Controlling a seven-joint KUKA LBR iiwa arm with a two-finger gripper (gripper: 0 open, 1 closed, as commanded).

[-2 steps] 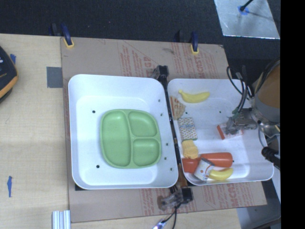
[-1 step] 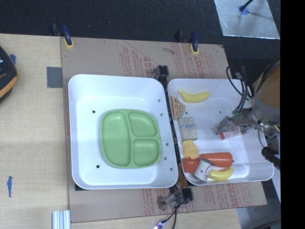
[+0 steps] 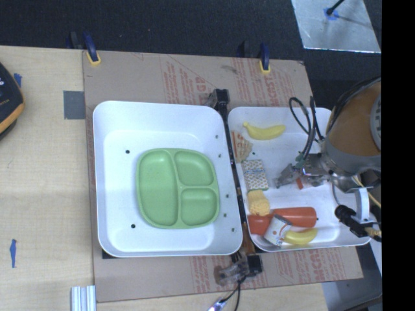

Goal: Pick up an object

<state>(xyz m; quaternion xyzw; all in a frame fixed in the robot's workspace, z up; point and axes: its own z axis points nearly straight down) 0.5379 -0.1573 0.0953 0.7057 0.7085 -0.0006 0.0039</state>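
Observation:
The right bin point(image 3: 279, 113) holds several toy foods. A yellow banana point(image 3: 264, 131) lies at its far end, with a brown waffle-like piece point(image 3: 242, 149) and a speckled cracker block point(image 3: 254, 172) along its left wall. Nearer the front sit a lumpy yellow piece point(image 3: 259, 203), a red cup point(image 3: 258, 223), a long red-orange piece point(image 3: 295, 215), a small white box point(image 3: 279, 230) and a second banana point(image 3: 299, 237). My gripper point(image 3: 285, 175) hangs low over the middle of this bin, just right of the cracker block and above the red-orange piece. Nothing shows held in it.
The left bin point(image 3: 104, 173) holds a green divided plate point(image 3: 177, 188). Black cables point(image 3: 303, 118) loop over the right bin's far right corner. The grey arm with its orange band point(image 3: 353, 125) covers that bin's right side. Clamps sit between the bins at front and back.

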